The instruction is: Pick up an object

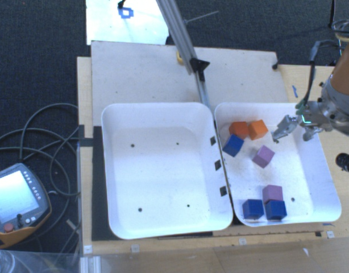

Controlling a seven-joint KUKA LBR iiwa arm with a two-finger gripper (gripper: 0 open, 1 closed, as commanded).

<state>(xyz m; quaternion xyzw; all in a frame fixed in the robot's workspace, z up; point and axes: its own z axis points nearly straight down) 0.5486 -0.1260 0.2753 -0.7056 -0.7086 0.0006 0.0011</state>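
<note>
Your fingers (pixel 282 131) hang right of centre frame, grip state unclear. The lilac cube (pixel 264 156) below looks light and rigid; pinch its flat opposite sides.

Two shallow white plastic bins sit side by side on the bench, the left bin (pixel 123 124) touching the right bin (pixel 325 201) along their shared wall. In the right bin, two orange cubes (pixel 248 129) lie touching at the back, with a blue cube (pixel 233 145) just in front to their left and a lilac cube (pixel 264 156) near it on the right. At the front, a mauve cube (pixel 272 193) sits behind two dark blue cubes (pixel 264 209), apparently touching them.

The grey two-finger gripper (pixel 281 131) hangs over the right bin's back, just right of the orange cubes.
</note>
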